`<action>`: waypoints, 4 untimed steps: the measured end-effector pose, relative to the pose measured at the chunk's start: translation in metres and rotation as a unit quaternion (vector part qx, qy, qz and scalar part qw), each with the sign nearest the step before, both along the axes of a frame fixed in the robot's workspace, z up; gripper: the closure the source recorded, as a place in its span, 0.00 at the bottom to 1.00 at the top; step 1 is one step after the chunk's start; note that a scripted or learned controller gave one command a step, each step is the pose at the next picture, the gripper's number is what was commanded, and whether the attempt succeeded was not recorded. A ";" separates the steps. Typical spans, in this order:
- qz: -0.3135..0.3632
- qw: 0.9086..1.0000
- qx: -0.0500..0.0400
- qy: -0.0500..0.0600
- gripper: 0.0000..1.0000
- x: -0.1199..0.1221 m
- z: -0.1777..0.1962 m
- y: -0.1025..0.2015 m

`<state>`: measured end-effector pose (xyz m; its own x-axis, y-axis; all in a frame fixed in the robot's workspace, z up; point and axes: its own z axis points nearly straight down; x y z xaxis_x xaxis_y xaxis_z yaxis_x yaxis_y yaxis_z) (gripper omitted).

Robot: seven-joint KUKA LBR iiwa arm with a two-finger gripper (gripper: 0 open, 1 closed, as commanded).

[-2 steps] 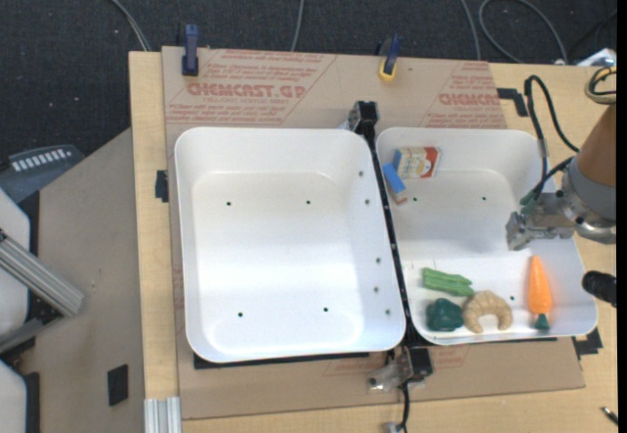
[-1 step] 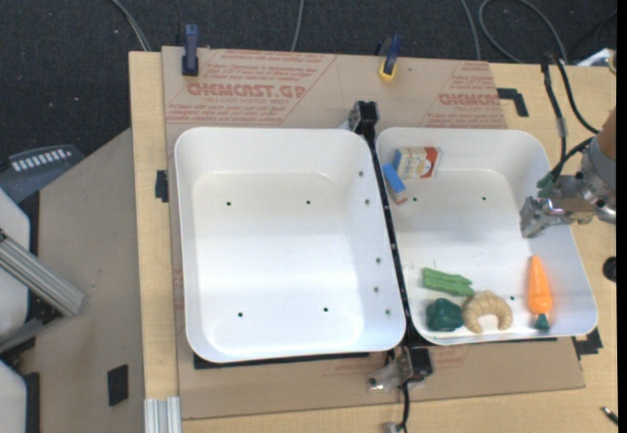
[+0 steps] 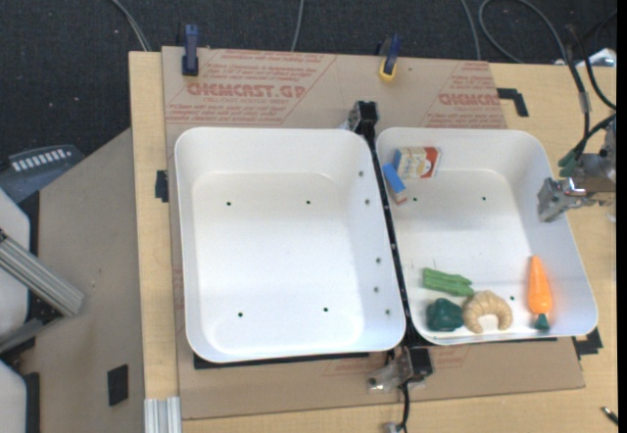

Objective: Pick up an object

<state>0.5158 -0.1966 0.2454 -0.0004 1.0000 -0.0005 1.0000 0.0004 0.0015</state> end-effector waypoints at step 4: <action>0.002 1.000 0.001 0.002 1.00 0.070 -0.023 0.205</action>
